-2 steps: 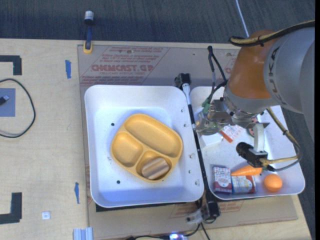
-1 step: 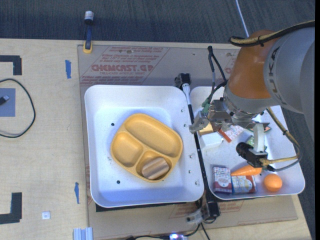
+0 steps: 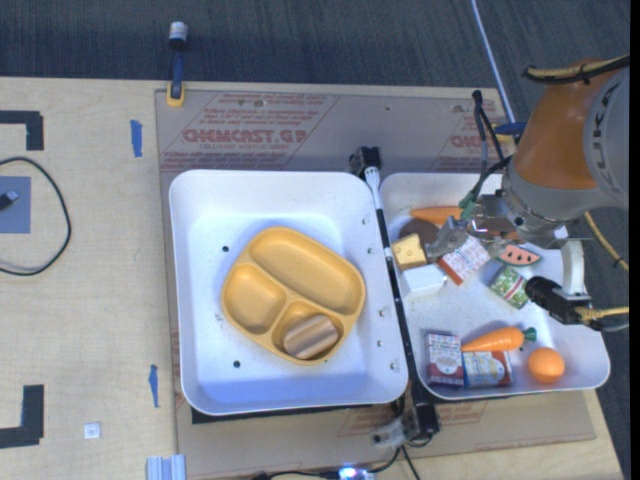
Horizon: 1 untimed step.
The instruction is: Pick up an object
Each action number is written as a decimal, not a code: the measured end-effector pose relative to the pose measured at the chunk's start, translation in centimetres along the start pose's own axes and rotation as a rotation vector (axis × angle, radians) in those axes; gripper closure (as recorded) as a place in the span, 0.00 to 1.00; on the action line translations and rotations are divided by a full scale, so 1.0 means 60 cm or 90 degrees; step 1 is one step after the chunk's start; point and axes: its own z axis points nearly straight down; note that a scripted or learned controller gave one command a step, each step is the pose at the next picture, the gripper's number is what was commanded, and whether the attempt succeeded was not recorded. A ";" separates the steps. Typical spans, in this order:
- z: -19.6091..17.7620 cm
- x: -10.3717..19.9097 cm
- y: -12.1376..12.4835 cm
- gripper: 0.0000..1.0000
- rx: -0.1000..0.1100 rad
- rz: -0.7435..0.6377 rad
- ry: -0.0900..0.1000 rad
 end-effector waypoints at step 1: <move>0.124 -0.031 -0.034 0.00 -0.009 -0.001 0.000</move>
